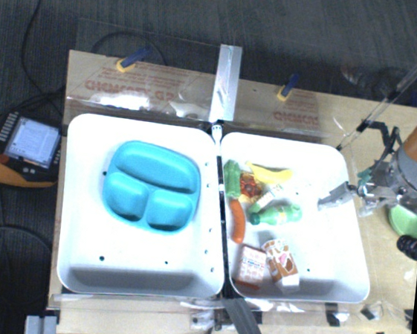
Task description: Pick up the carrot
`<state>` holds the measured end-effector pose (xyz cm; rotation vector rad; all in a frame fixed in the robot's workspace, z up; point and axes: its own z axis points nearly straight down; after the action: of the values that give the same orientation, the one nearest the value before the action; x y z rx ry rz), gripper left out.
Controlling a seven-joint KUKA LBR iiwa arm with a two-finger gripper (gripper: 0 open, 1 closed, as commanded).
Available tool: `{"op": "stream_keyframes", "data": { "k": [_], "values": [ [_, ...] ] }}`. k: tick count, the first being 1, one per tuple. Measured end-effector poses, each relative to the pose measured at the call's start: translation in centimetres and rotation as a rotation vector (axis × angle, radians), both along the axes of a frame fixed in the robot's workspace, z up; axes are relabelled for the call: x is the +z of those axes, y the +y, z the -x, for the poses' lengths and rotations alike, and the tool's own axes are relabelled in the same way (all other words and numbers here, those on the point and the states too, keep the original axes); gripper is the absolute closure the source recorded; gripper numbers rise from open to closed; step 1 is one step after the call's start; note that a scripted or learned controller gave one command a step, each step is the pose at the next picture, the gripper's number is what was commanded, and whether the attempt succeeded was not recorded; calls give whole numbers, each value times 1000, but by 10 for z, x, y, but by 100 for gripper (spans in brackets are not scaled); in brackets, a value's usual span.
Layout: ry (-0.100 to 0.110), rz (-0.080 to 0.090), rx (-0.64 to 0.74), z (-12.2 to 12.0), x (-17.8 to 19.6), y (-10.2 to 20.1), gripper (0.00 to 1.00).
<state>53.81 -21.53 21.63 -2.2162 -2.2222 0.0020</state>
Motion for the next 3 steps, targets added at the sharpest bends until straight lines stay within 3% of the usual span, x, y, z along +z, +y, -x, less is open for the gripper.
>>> {"op": "stream_keyframes", "data": {
  "k": [1, 2, 3],
  "values": [
    [0, 2, 62, -49, -56, 56, 0],
    [-2, 1, 105, -55, -105, 67, 0],
    [-17, 16, 368, -81, -121, 101, 0]
  ]
}}
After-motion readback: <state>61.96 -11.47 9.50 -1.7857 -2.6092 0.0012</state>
